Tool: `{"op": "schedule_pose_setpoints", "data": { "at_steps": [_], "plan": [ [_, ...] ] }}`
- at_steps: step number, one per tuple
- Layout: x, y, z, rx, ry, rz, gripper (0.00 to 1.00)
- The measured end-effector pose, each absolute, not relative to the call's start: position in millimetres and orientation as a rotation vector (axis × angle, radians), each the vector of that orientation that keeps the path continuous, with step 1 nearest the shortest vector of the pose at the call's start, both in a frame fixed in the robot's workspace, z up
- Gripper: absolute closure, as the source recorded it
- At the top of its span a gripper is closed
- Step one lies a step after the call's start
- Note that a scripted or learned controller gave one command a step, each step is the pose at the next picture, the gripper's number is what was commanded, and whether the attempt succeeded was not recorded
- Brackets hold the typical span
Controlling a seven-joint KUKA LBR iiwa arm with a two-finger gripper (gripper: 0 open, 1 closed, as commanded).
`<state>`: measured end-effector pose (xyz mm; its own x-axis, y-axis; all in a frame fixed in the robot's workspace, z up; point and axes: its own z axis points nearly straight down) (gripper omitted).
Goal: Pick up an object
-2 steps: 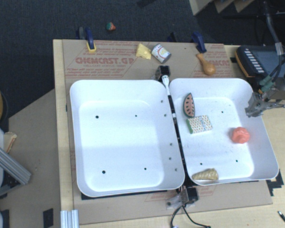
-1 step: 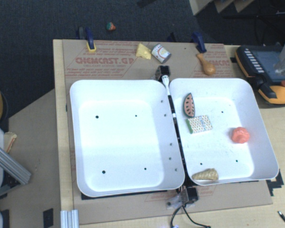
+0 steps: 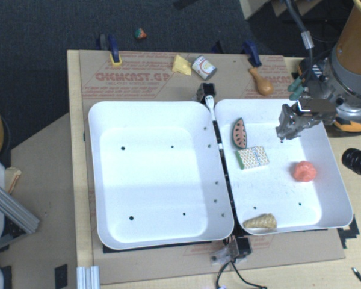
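Objects for picking are all in the right bin (image 3: 334,179), so going left to right: the left bin (image 3: 102,161) is a plain white tray with a few dark dots on its floor. Behind the bins, on the brown board (image 3: 84,101), there's a yellow chunk (image 3: 182,65), a small white carton (image 3: 204,67), and further right a tan pear-shaped thing (image 3: 261,82). A couple of blue clamps (image 3: 114,48) hold the board's far edge.

In the right bin you get a watermelon slice toy (image 3: 239,133) near the divider, standing on its long axis, and just below it a little patterned box (image 3: 253,158), nearly touching it. Down at the near rim sits a tan cone-ish piece (image 3: 260,222). Further right is a pink ball (image 3: 304,171), well apart from the others.

The gripper (image 3: 287,131) hangs over the far part of the right bin, between the watermelon slice and the pink ball. Can't tell how far apart its tips are, it's just a dark blur from this angle, and nothing shows in it.
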<state>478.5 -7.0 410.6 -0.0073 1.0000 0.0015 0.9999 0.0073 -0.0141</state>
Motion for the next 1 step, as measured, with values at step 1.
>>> {"op": "schedule_pose_setpoints", "data": {
  "at_steps": [1],
  "plan": [
    [479.8,12.7,543.1,-2.225,-2.234,-0.022,1.00]
  ]
}}
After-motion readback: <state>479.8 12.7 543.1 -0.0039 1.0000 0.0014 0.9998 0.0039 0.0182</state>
